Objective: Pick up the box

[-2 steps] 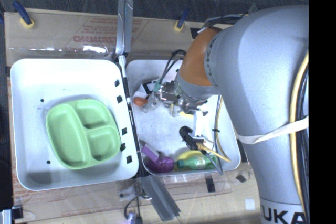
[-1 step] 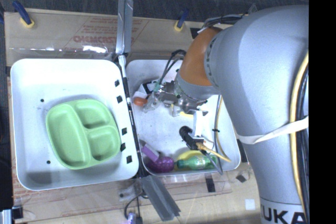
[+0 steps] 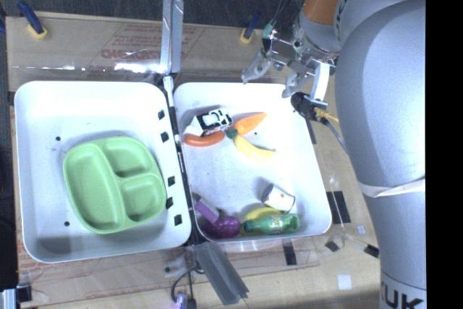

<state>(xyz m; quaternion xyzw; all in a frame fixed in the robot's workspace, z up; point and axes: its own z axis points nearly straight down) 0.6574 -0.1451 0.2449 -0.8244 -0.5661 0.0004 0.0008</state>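
The box [image 3: 277,196] is small, grey and white, and lies in the front right part of the right bin [image 3: 312,177]. My gripper [image 3: 275,77] hangs over the bin's back rim, well behind the box and apart from it. Its fingers [image 3: 255,72] are spread open with nothing between them. A black and white item [image 3: 212,119] lies near the back left of the same bin.
An orange carrot [image 3: 249,121], a yellow banana [image 3: 254,148] and a red sausage [image 3: 203,140] lie behind the box. A green bottle [image 3: 272,224], a yellow piece [image 3: 259,212] and a purple fruit [image 3: 219,226] crowd the front edge. A green divided plate [image 3: 114,183] fills the left bin [image 3: 29,112].
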